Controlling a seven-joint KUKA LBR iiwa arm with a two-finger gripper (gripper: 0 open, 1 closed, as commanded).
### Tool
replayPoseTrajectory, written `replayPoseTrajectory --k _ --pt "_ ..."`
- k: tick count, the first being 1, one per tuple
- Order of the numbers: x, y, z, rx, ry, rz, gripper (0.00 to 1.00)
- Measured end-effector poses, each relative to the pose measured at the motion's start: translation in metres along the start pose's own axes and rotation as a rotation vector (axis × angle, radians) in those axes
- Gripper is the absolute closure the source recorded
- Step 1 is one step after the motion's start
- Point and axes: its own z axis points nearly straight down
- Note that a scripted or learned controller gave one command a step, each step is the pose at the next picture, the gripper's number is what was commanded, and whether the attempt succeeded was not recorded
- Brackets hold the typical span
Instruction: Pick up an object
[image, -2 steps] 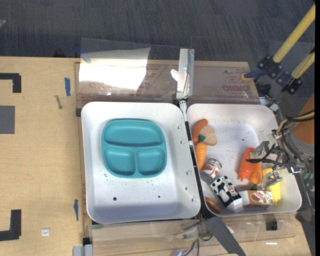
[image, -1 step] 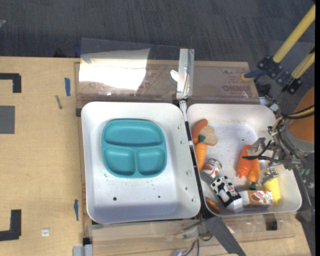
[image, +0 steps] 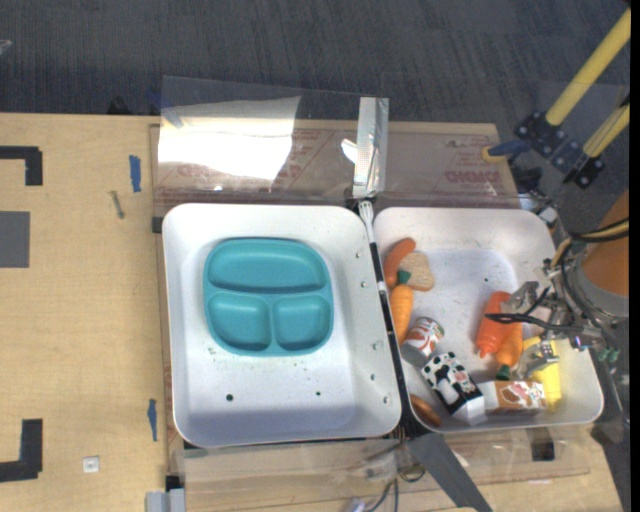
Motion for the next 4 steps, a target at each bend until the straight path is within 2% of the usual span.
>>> replayPoseTrajectory --k 1,2,3,4 --pt "0.014 0.009 0.001 0.001 0.003 0.049 0.0" --pt "0.018 0.01 0.012 -0.012 0.021 0.05 0.0" --pt "0.023 0.034 0.01 -0.012 0.012 0.054 0.0" --pt "0.023 0.038 0.01 -0.011 0.013 0.064 0.0"
